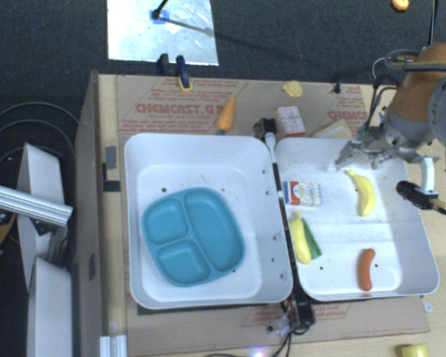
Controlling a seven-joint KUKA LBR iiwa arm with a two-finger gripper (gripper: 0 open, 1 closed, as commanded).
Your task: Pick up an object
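The right bin (409, 236) holds a yellow banana (364, 193), a small white and red carton (303, 193), a yellow and green corn cob (303, 239) by the left wall, and a reddish sausage (366, 268) near the front. My gripper (363, 152) hangs over the far part of this bin, just beyond the banana's upper end. Nothing is seen held in it. The grey arm with its orange band (424, 88) comes in from the upper right.
A blue divided plate (193, 235) lies in the left bin (156, 162). On the cardboard behind the bins lie a carrot (225, 114), a small patterned box (291, 120) and a yellow piece (293, 89). A blue clamp (181, 68) grips the far edge.
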